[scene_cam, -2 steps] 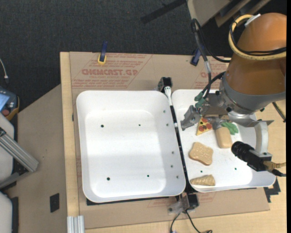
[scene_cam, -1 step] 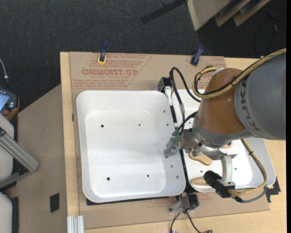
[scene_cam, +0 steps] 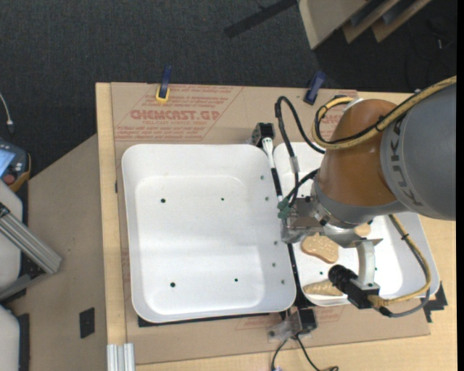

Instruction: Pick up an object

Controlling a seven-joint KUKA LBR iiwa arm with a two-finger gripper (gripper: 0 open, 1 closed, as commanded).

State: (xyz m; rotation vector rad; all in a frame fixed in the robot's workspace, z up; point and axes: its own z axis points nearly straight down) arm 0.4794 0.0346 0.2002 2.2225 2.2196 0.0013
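Tan objects (scene_cam: 320, 248) in right white bin (scene_cam: 410, 265), left bin (scene_cam: 145, 163) on cardboard-topped bench (scene_cam: 109, 145), claw state unclear

The floor is a dark grey carpet (scene_cam: 80, 43) that runs along the top and the left side. On it stands a light brown wooden bench (scene_cam: 69, 210) with a flat sheet of brown cardboard with red printed letters (scene_cam: 181, 109) on top, held at its far edge by two small blue clamps (scene_cam: 164, 78). A pale wooden piece of furniture (scene_cam: 355, 18) pokes in at the top, and a silver metal bar (scene_cam: 29, 243) lies slanted at the left edge.
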